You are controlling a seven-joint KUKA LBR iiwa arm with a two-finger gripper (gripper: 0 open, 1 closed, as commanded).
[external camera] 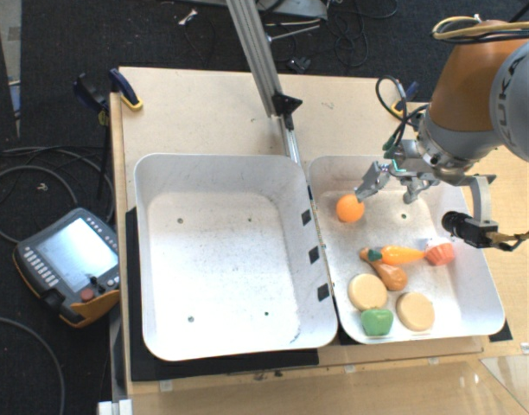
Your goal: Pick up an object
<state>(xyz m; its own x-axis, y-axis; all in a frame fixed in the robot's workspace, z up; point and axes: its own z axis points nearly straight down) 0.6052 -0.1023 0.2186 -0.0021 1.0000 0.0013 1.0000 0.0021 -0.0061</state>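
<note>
1. Now the gripper (392, 182) hangs over the right bin (481, 305), fingers spread, nothing between them.
2. Just beside its left finger lies the orange ball (350, 208) — on the bin floor.
3. Nearer the front lie a carrot (398, 254) and a green object (378, 321).

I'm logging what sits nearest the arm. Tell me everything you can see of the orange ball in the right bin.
The orange ball is small, round, evenly orange and smooth, perhaps plastic. It rests on the floor of the right bin, in the upper left part near the divider between the bins, apart from the toy foods lower down. The pincer is just above and right of it; one finger's tip looks close to or touching it, but contact is unclear.
</note>
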